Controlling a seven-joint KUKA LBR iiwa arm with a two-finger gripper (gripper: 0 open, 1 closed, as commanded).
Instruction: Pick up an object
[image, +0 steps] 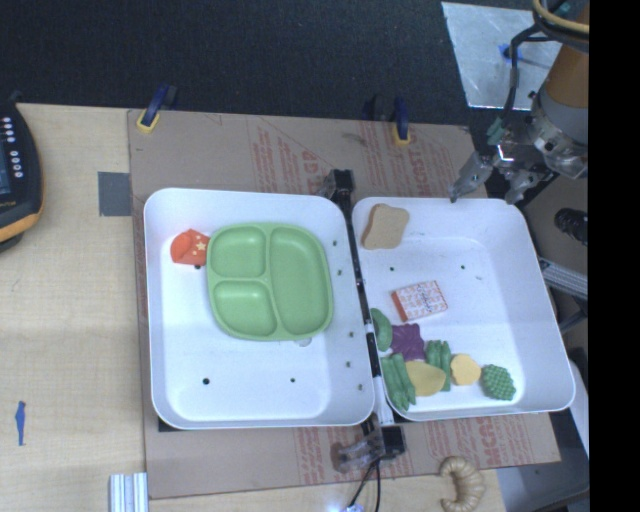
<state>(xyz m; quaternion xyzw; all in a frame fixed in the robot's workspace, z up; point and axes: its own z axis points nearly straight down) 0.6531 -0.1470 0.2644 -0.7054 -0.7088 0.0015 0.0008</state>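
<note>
Hovering above the far right corner of the right bin, the gripper carries nothing, its two fingers spread apart and pointing down over the rim; this raised, outlying pose suggests a stance from which a descent can be aimed. Nearest below it, a tan slice of toy bread lies alone at the bin's far left corner, free on all sides and probably the easiest pick. Further toward the middle rests a small red patterned card, flat against the floor and likely hard to pinch. Along the near edge, toy foods crowd together: a purple piece, green pods, yellow pieces and a green broccoli-like piece, touching or nearly so, leaving little room for fingers. Beside it, the left bin holds a green divided plate with a red toy just at its left
</note>
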